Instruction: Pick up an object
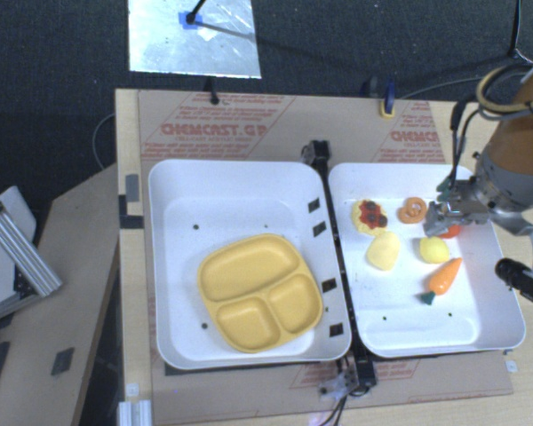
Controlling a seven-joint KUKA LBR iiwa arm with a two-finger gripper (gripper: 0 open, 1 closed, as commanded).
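Observation:
The right bin (489,327) holds several toy foods. There is a flat yellow piece with red topping (370,216), an orange ring (412,209), a pale yellow lump (384,250), a yellow lemon (434,250) and an orange carrot (443,276). My gripper (442,216) is low in the bin's far right part, just right of the ring and above the lemon. A small red thing (452,231) peeks out from right under it. I cannot see whether the red thing is held.
The left bin (186,193) holds a yellow three-compartment tray (259,291). A black divider with clips (330,238) runs between the bins. The right bin's near half is bare white floor. A shiny sheet (194,25) lies beyond the bench.

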